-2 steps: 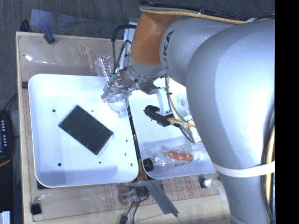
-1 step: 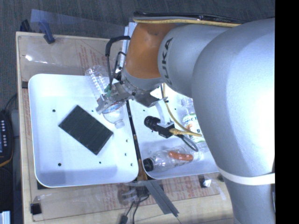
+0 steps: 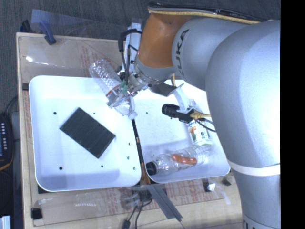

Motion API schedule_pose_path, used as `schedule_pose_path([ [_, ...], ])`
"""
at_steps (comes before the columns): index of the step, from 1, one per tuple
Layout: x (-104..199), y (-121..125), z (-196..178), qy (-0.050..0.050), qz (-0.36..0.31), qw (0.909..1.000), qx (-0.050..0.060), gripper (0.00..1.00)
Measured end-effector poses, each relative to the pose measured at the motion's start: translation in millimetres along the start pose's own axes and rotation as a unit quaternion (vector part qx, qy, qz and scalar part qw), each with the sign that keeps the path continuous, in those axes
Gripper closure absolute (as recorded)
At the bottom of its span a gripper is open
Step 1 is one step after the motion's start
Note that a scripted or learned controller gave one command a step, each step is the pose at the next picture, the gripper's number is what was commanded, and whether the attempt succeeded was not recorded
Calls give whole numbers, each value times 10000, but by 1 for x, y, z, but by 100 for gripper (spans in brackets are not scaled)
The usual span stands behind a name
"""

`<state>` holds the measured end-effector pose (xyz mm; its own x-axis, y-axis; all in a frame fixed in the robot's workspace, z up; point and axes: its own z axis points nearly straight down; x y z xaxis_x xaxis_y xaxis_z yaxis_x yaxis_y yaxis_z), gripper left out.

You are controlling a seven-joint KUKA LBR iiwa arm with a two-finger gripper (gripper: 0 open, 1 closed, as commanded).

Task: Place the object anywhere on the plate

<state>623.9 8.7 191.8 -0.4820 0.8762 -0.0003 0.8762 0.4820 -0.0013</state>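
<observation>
Transport step, as I judge it: my claw (image 3: pixel 125 90) is hovering over the seam between the two white bins, near their far edge, with a clear plastic bottle (image 3: pixel 106 78) at its tip. The bottle's lower part is sitting right at my fingers and appears to be pinched between them, though the transparent plastic and the clutter at the tip are blurring the contact, so I am reading the grip as likely rather than certain. The fingers look closed down narrowly around it.

The bottle's long axis is running diagonally, from the claw up and toward the far left corner of the left bin (image 3: pixel 45 175). Which end carries the cap I cannot tell.

The dark rectangular plate (image 3: pixel 87 132) is lying flat in the middle of the left bin, well apart from the bottle and nearer the camera. The next move, in my judgement, is calling for a carry leftward and toward the near side until the bottle is over the plate, then a descent and release.

The right bin (image 3: pixel 217 168) is holding another clear bottle (image 3: pixel 178 160) and a small labelled bottle (image 3: pixel 200 135).
</observation>
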Motion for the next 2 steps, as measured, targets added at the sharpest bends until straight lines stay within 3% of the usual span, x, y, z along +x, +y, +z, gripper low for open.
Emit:
schedule_pose_path([
  [1,20,-2,1,13,215,9998,22,100],
  [2,41,11,1,11,-669,9978,15,100],
])
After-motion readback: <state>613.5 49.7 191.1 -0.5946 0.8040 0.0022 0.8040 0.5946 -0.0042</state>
